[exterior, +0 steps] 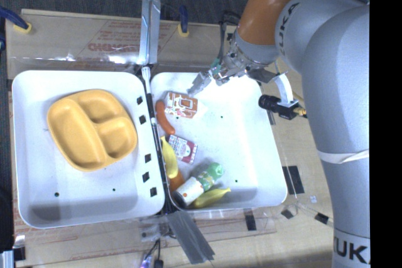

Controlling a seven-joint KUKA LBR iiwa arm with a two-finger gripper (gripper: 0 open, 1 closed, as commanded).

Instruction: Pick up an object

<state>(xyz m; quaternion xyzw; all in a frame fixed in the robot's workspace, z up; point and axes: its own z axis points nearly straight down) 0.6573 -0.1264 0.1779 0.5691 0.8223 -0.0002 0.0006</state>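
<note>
The two-finger metal gripper hangs near the right white bin's twelve o'clock edge, holding nothing; its opening is unclear. The small red-and-white carton lies just beside it at seven o'clock; closing here risks missing it.

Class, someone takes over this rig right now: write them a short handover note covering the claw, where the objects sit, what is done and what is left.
Claw: low over the far part of the right bin, just beside the small red and white carton. Nothing seen between its fingers.
Objects: carton, orange sausage-shaped toy, red packet, banana, green bottle and a yellow piece, all along the right bin's left side. Yellow divided tray lies in the left bin.
Done: approach only; nothing lifted.
Left: grasp one object, probably the carton, and raise it.
</note>
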